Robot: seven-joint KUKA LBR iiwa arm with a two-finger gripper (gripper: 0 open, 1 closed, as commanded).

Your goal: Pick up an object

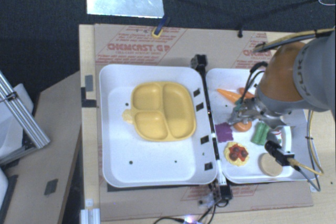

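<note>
While the gripper [242,114] sits low over an orange piece [242,125] mid right bin [220,81], grip state untellable, that piece, just beside a purple block [223,132], looks like light, stiff, slick toy food, best pinched across its middle.

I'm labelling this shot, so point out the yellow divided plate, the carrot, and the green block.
yellow divided plate [160,111]: camera view, centre ridge.
carrot [228,95]: camera view, middle of its body.
green block [259,133]: camera view, its top face.
</note>
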